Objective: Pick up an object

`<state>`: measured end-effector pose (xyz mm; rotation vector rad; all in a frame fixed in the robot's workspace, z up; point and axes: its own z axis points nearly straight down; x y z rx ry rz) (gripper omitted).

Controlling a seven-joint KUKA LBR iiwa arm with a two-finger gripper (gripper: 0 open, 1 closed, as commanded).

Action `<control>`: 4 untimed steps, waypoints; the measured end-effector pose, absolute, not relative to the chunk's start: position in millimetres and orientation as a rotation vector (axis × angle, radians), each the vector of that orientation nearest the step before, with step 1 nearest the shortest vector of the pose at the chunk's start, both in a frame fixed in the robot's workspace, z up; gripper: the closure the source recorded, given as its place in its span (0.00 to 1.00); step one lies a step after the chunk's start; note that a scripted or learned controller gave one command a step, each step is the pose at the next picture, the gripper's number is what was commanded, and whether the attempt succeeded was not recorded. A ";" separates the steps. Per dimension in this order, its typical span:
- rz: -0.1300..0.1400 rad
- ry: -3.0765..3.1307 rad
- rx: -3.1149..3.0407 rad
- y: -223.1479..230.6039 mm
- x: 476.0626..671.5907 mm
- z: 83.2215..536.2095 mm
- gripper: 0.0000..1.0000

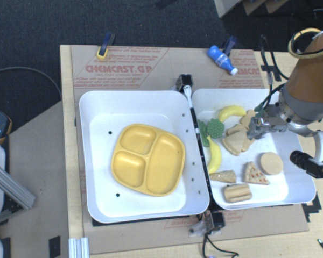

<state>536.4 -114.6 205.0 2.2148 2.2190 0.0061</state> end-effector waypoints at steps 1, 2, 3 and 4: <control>0.004 2.219 2.217 -114.6 537.6 226.4 1.00; 0.003 2.230 2.217 -62.6 529.2 236.0 1.00; 0.000 2.230 2.218 -18.3 528.0 229.9 1.00; -0.003 2.223 2.225 -24.8 510.1 229.1 1.00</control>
